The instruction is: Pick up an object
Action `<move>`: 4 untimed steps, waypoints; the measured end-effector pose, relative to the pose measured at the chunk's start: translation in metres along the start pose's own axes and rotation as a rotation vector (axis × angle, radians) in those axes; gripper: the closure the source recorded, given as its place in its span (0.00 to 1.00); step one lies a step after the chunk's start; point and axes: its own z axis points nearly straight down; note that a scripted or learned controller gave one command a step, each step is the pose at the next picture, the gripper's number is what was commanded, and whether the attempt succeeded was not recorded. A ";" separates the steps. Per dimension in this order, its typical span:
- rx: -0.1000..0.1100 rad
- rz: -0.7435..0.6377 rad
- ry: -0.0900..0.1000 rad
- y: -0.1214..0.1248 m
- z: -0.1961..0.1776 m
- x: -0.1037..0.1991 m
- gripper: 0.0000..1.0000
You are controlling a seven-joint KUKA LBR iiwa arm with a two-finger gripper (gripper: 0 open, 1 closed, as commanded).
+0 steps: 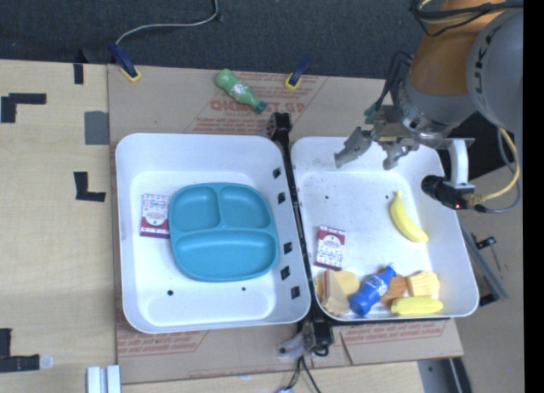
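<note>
Toward the right wall of the right bin (310, 149), one banana (407, 218), yellow, lying free on the white floor with clear space on all sides; likeliest item for the pick, since nothing crowds it.

Gripper (374, 155): above the far part of the same bin, near its far rim; two fingers (348, 153) spread apart and pointing down, nothing between them. It stands apart from the banana, which lies nearer the right wall and closer to the near edge.

Near edge of right bin, a cluster: blue bottle (371, 290), tan wedge-shaped piece (337, 289), orange block (419, 284), yellow corn-like piece (416, 305), all touching or just beside one another. Small red-and-white carton (330, 247), lying flat, near the left wall.

Left bin (136, 149): blue divided plate (225, 230) at centre; second red-and-white carton (155, 213) touching the plate's left edge.

Bench beyond the bins: green bottle (239, 90) lying on its side.

Handling note, as judgement: keep the fingers wide, bring the gripper over the banana's middle, and turn the wrist so the fingers close across its narrow width, not along its curve. Descend straight until the tips flank the fruit close to the floor, then close. The right wall is near; the outer finger needs room there. The cluster is a poorer choice, neighbours would block a finger.
</note>
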 end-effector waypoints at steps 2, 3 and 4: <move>0.001 0.002 -0.002 0.000 0.019 -0.119 0.00; 0.001 0.001 -0.001 -0.003 0.054 -0.130 0.00; -0.004 -0.001 0.000 -0.007 0.145 -0.129 0.00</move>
